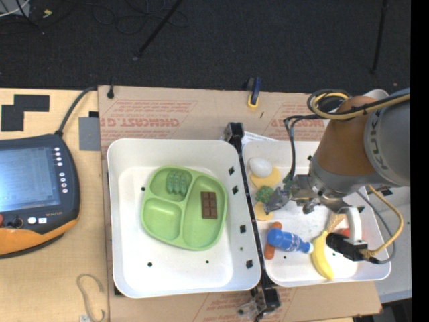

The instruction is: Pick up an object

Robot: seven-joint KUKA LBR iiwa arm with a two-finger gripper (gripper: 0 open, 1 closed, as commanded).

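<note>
Two white bins side by side on the counter [80,274]. Left bin [127,260] holds a green divided plate [182,207] with a small brown block [209,205] in its right compartment and a green ridged piece [177,181] in the upper one.

Right bin [375,272] carries the candidates: a white egg-shaped object [261,168] at upper left, a small dark green item [267,194] just below it on something yellow, a blue bottle-like toy [288,241] lower centre with a small orange piece [269,251] touching its left end, and a banana [322,258] at lower right.

Arm [348,146] enters from the right of the frame, wrist down over the middle of the right bin. Gripper [289,196] sits just beside the dark green item. Whether the jaws are apart or together cannot be told; the parts blur into the clutter there. Nothing is visibly between them.

Judgement: approach or descent stage, no grasp yet confirmed. Next move likely calls for settling on the green item, closing squarely, then lifting clear of the bin wall.
</note>
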